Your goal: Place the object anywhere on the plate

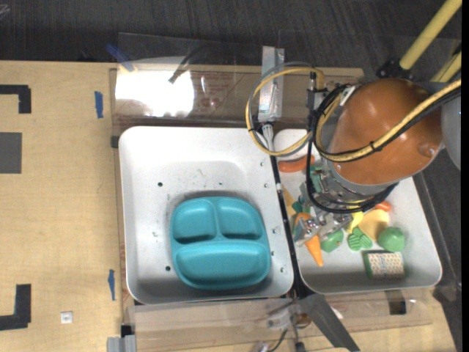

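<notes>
Nearest on the tabletop (51, 218), the left bin (139, 160) holds a teal divided plate (218, 242), lying flat. In the right bin (429, 266) sits a heap of small toy foods: a carrot (314, 250), green pieces (392, 238), a speckled block (384, 263). Over them hangs the end effector (316, 224), down among the toys; whether it grips anything I cannot tell, the arm's orange band (381, 134) blocks much.

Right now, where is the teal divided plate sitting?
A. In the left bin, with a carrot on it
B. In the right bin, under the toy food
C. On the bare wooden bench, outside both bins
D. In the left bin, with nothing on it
D. The teal divided plate lies in the left bin, its compartments bare; the toy carrot and other toy food lie in the right bin.
</notes>
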Available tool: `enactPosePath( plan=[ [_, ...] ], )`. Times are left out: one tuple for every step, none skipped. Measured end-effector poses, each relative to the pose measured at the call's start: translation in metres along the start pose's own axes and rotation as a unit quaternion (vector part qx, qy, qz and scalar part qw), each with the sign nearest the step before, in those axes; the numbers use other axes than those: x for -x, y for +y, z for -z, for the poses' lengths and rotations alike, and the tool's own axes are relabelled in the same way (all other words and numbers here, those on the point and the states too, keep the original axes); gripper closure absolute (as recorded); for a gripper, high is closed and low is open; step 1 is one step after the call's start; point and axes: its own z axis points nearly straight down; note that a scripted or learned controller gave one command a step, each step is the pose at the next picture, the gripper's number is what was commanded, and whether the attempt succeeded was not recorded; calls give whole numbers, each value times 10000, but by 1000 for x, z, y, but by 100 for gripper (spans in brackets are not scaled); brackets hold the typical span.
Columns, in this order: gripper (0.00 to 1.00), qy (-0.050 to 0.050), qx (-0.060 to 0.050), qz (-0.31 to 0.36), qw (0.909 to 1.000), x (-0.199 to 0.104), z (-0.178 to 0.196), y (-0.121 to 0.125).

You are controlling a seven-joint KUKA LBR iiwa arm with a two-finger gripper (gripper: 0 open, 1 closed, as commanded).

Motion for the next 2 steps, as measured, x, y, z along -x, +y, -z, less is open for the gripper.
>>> enactPosePath(
  plan=[
    [100,-6,-24,2407,9706,1,21,3],
    [100,-13,20,4429,8966,2,-10,24]
  ],
)
